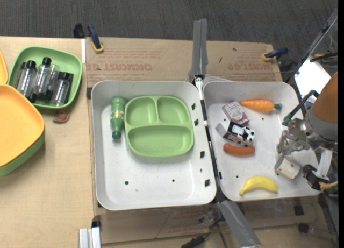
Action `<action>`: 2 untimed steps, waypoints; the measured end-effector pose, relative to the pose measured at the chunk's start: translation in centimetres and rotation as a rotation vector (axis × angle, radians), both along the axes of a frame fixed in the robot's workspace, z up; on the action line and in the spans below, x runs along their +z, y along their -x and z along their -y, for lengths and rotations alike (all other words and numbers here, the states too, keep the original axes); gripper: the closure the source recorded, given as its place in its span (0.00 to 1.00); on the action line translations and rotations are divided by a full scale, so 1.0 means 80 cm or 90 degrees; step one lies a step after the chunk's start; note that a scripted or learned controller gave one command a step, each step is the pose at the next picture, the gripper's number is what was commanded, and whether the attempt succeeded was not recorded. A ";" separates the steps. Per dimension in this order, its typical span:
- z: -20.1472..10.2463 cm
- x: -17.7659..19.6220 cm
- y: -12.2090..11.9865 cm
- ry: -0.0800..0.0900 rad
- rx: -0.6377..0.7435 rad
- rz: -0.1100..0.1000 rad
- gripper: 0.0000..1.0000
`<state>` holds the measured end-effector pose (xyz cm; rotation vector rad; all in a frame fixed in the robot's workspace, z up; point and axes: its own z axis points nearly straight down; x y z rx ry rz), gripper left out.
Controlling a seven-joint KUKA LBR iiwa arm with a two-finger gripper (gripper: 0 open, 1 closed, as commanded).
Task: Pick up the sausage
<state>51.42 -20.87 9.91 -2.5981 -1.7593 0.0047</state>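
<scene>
Lying in the right bin (269,88) just below a black-and-white toy (239,132), the sausage (238,149) is judged light, smooth and roll-prone, best pinched across its middle; whether the gripper (287,153) is spread cannot be told.

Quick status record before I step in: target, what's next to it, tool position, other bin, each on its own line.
target: sausage, lying flat near the middle of the right bin
neighbours: black-and-white toy just above it; banana nearer the front; carrot at the back
tool: tool over the right side of the right bin, apart from the sausage
near tool: small white block just below it
left bin: left bin holds a green divided plate and a green bottle
</scene>
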 end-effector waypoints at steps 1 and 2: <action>-0.004 -0.010 -0.060 0.002 -0.297 0.000 1.00; 0.002 0.020 -0.130 0.003 -0.488 0.000 1.00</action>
